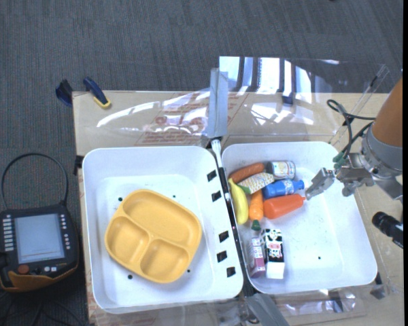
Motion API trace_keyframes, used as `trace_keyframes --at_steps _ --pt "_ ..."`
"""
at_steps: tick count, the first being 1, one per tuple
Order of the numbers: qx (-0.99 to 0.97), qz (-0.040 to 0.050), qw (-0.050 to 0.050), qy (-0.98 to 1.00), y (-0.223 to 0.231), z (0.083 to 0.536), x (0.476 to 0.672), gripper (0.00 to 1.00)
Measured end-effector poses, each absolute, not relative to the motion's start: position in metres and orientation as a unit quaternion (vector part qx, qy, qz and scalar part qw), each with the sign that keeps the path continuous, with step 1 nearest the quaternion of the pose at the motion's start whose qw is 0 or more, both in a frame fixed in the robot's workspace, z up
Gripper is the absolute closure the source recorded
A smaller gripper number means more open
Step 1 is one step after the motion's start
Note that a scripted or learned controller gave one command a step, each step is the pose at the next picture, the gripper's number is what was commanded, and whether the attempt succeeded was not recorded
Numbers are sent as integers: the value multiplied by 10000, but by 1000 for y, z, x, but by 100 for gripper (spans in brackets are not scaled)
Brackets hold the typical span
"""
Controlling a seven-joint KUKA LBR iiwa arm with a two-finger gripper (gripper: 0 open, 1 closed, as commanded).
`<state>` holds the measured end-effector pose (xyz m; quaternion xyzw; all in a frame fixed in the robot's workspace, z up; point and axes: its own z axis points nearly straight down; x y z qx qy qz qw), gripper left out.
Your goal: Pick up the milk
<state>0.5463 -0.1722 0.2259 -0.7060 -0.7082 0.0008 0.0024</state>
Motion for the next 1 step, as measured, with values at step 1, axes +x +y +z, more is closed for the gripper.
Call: trace_keyframes --at_steps 1 --pt "-6931 -6 8 -7208 -125 87 512 0"
